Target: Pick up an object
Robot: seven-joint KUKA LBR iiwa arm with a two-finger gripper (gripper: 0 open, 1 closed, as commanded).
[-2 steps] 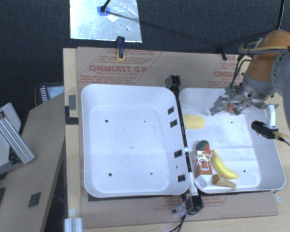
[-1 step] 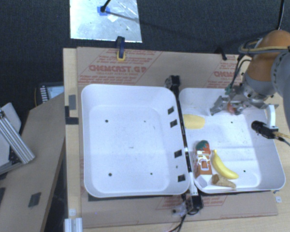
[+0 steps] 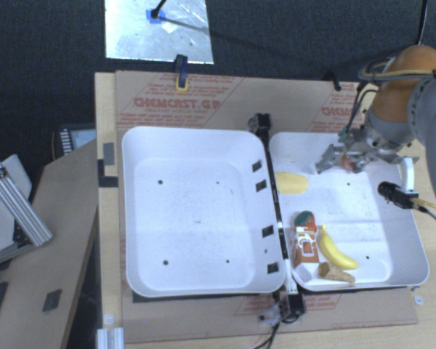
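Note:
My gripper point(image 3: 341, 166) hangs over the back part of the right bin point(image 3: 392, 224), open, with nothing between its fingers. A pale yellow oval object point(image 3: 291, 184) lies to its lower left, near the bin's left wall. Toward the front left corner lie a yellow banana point(image 3: 337, 251), an orange and white box point(image 3: 305, 246), a small green and red item point(image 3: 305, 219) and a tan piece point(image 3: 336, 273). The gripper touches none of them.
The left bin point(image 3: 196, 209) sits beside the right one, with a black divider strip point(image 3: 270, 195) between them. A black cable plug point(image 3: 396, 193) hangs off the arm over the right bin's right side. Both bins rest on a cardboard sheet point(image 3: 203, 100).

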